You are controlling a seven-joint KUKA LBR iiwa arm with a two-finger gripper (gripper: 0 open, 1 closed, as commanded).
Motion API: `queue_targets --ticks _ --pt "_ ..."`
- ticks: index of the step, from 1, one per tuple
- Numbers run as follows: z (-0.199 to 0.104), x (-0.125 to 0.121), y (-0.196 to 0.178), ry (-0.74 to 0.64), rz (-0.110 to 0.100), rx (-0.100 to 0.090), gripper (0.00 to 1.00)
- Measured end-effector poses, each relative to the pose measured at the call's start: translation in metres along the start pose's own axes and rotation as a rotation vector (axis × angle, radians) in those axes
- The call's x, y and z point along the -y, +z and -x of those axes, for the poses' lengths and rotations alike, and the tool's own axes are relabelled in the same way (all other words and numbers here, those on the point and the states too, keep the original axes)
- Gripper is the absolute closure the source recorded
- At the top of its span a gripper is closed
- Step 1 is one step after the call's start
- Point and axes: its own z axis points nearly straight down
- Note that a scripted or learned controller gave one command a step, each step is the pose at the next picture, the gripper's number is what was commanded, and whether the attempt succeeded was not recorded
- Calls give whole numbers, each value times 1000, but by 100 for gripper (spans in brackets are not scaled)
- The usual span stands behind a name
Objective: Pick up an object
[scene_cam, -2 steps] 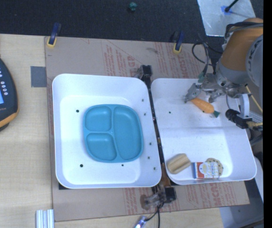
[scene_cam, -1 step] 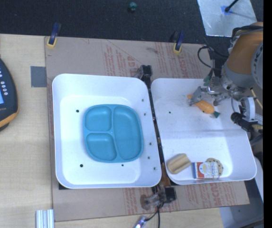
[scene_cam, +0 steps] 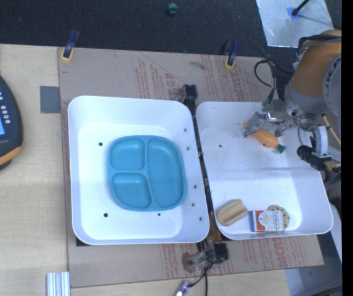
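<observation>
Orange object (scene_cam: 264, 138): far part of the right bin (scene_cam: 312, 193), directly under the gripper (scene_cam: 267, 123).
Jaws: grip state cannot be told.
Near edge: bread-like piece (scene_cam: 231, 211), small carton (scene_cam: 268, 220).
Left bin (scene_cam: 84, 165): blue divided plate (scene_cam: 146, 172).

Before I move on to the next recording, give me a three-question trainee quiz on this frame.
1. True or false: the blue divided plate lies in the left bin.
2. Which lies nearest the gripper? A) bread roll B) orange carrot-like item C) small carton
3. Fill in: the bread roll and small carton lie along the right bin's ____ edge.

Key: 1 true; 2 B; 3 near (bottom).
</observation>
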Motion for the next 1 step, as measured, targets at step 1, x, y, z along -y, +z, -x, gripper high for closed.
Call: queue_targets --ticks 1 --pt "-22 1 -8 0 -4 -1 0"
